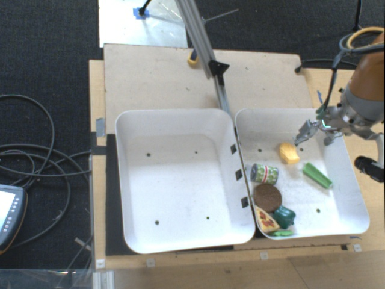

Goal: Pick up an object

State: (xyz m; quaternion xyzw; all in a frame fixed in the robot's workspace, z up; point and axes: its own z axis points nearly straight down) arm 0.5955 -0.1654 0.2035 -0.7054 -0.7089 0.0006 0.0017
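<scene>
grey metal pincer (317,131) hangs over the upper right part of the right bin (355,185), arm coming in from the right with an orange band (367,80) above the wrist. fingers look spread, one toward the left, one toward the right, nothing between them. just below and left of the pincer lies a yellow block (289,153), near but apart from the fingertips. right of that and lower, a green stick (316,176) lies at a slant on the bin floor. by the divider, a small green and white can (264,173) lies on its side. below it a brown disc (267,197), then a teal piece (284,215) and a red and yellow packet (265,220) bunched in the bin's lower left corner, touching each other. left bin (180,185) sits beside the right one, walls touching. both bins rest on a pale wood bench (156,77). black cables (36,149) loop on the dark floor at far left.
</scene>
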